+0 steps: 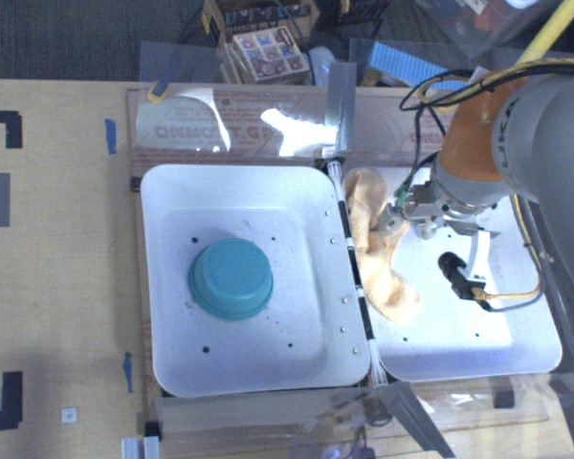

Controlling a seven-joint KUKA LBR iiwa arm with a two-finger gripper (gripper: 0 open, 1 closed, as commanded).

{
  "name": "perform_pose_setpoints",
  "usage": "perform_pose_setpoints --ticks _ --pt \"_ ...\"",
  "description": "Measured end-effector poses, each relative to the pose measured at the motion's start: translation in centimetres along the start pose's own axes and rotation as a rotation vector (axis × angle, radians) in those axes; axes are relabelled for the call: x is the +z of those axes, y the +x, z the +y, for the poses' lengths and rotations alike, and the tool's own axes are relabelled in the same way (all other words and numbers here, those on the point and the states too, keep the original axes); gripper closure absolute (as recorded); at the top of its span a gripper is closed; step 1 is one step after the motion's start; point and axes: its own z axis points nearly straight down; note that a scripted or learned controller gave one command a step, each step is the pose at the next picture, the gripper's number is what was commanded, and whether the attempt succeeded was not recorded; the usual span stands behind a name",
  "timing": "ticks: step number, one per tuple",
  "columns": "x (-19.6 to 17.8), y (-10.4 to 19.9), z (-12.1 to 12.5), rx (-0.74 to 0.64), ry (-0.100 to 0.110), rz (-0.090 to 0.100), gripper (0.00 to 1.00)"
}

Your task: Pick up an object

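Wooden table (57,256) in the foreground, carrying two shallow white bins side by side; left bin (172,352) holds an upturned teal bowl (231,276) near its centre; right bin (478,352) holds a crumpled tan cloth (375,247) lying along its left wall, just beside the divide between the bins; grey arm (545,142) with orange band (471,142) reaches in from the right above the right bin; end effector (402,208) sits at the cloth's right edge, close to or touching it; whether its fingers are parted or closed cannot be told, and no object is seen between them; clutter of boxes (263,51) lies beyond the table's far edge.
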Motion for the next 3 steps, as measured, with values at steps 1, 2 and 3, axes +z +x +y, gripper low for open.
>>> perform_pose_setpoints --ticks 1,2,3 --pt "-9.3 0.2 0.6 -0.178 0.013 0.004 0.00" --pt "0.1 -0.4 -2.2 -0.396 0.000 0.004 0.00" --pt "-1.1 -0.5 -2.0 -0.392 -0.007 0.004 1.00"
